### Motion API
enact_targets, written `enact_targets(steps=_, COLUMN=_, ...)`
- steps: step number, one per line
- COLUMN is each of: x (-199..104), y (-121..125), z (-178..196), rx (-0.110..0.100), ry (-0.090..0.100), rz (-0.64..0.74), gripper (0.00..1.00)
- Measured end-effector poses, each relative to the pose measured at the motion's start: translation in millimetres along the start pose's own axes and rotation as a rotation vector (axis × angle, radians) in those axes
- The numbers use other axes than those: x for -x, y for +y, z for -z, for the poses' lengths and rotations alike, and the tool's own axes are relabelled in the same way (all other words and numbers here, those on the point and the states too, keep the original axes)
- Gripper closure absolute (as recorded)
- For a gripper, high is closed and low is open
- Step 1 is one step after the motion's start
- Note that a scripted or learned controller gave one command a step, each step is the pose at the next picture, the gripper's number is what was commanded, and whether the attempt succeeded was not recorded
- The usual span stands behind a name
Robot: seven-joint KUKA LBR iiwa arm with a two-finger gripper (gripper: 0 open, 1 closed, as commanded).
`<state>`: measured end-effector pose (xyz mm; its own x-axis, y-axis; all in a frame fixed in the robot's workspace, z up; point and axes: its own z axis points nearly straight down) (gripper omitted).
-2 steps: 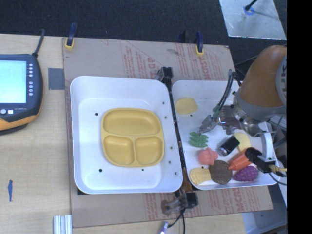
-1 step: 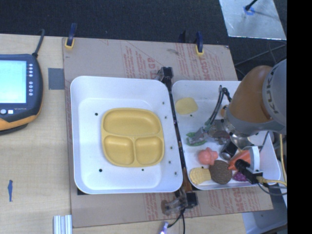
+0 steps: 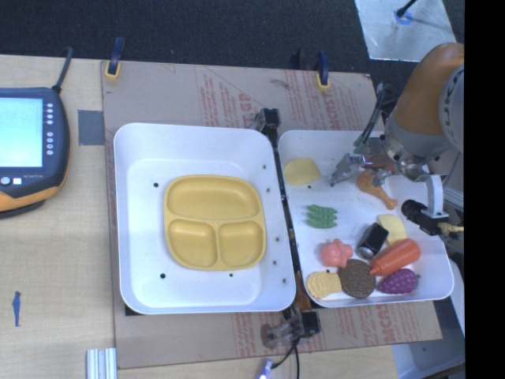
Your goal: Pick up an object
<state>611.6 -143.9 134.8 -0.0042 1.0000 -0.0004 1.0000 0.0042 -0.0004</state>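
Near edge of the right bin [image 3: 442, 290]: a cluster of toy food. Purple grapes [image 3: 398, 281], brown cookie [image 3: 357, 279] and a pale cracker [image 3: 322, 285] lie touching or almost so; just beyond them a carrot [image 3: 394, 256], a pink piece [image 3: 336, 253], a black block [image 3: 371, 240] and a yellow piece [image 3: 393, 227]. Crowded; poor first choice.

Middle of the bin: a green leafy piece [image 3: 321, 216], alone, clear space all round.

Farther: a yellow lump [image 3: 301, 171] near the left wall, and an orange piece [image 3: 373, 186] just beside the gripper [image 3: 347, 168]. The gripper hangs low over the far part of the bin; its metal tips look spread somewhat, nothing between them.

Left bin [image 3: 130, 212] carries a yellow divided tray [image 3: 215, 219]; not in play.

Judgement: the orange piece is nearest, but it sits partly under the wrist. To do it well, centre the tips across its narrow part, descend straight, close only once both tips flank it. The lone green piece is a safer fallback.
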Motion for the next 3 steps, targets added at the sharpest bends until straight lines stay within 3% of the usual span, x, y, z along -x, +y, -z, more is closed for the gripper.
enact_targets(steps=1, x=34, y=-1, z=90, rx=0.000, ry=0.000, rz=-0.001, gripper=0.00)
enact_targets(steps=2, x=53, y=14, z=-44, rx=-0.004, ry=0.001, rz=0.000, gripper=0.00)
enact_targets(steps=3, x=53, y=15, z=-32, rx=-0.003, ry=0.000, rz=0.003, gripper=1.00)
